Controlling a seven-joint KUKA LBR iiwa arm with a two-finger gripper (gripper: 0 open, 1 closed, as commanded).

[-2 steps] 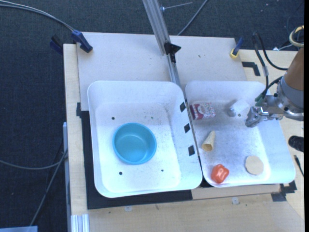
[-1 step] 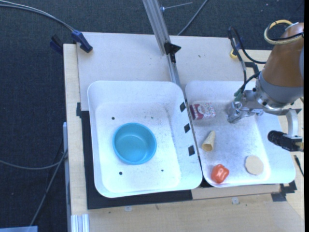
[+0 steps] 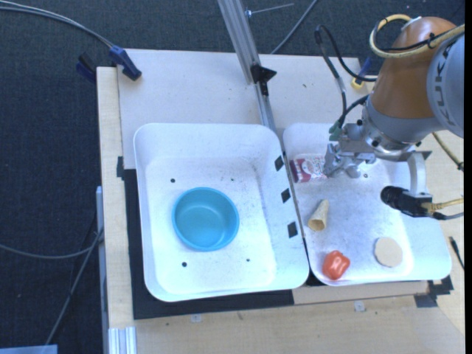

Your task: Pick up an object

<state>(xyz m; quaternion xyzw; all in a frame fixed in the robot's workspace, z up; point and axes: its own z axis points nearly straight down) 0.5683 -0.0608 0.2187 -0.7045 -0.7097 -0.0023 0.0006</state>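
end effector [image 3: 341,165] low in right bin [image 3: 435,268], at its upper left part, just beside/touching a red-and-white packet [image 3: 306,169] by the bin's left wall; can't tell its opening state or whether it grips the packet. ice cream cone [image 3: 318,214] lies below the packet, red pepper [image 3: 335,265] near front edge, tan round cookie [image 3: 388,252] to its right. left bin [image 3: 155,142] has a blue bowl [image 3: 206,218], on wood counter [image 3: 184,72]

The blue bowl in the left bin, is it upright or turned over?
Upright. The blue bowl shows its open mouth and inner floor to the camera, and nothing is visible inside it.
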